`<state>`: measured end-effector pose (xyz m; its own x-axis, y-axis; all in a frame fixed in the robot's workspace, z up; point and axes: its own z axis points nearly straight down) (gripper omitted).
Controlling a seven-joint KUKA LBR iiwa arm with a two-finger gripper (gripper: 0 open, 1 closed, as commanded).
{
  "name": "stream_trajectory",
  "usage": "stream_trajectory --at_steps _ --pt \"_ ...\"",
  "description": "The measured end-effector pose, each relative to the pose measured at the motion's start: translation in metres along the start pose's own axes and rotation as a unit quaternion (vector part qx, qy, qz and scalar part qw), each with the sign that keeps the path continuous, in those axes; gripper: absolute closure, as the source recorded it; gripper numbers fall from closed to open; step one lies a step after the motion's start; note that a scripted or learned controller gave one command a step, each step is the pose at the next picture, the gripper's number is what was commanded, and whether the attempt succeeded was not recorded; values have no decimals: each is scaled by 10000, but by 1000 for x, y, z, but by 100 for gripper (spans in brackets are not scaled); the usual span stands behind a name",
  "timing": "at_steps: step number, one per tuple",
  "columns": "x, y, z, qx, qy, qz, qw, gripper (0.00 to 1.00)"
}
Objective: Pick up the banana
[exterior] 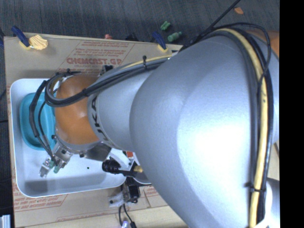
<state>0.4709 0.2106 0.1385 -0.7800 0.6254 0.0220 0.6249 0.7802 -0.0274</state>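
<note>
Grey and shiny, a very big arm [190, 127] reaching in from the right and covering most of the bench. Black and yellow cables [259, 103] running along its side, with more black cable looping round near the wrist. Round orange band [71, 110] at the wrist end, hanging over the left white bin [16, 141].

Just past the band, the small gripper [50, 166], low inside that bin, close to the white floor near the front left corner. Too small and blurry to tell whether squeezed tight or let loose. Cannot see anything caught in it.

Blue-green thing [28, 122] lying at the left side of the same bin, partly tucked behind the orange band and the black loops. Hard to say what kind of thing.

Cannot tell where the banana is, with so much of the bench hidden under the arm.

Brown cardboard [95, 56] with red letters under the bin. Two blue clamps [19, 33] at its far edge, one at the left and one nearer the middle. Pale yellow lump [39, 42] just beside the left clamp. Little green bits [170, 31] on the dark floor [71, 8] beyond the cardboard.
</note>
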Motion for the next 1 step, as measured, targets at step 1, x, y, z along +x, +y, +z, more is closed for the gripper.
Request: stream_trajectory --at_steps 1 --pt "0 0 0 0 0 0 10000 0"
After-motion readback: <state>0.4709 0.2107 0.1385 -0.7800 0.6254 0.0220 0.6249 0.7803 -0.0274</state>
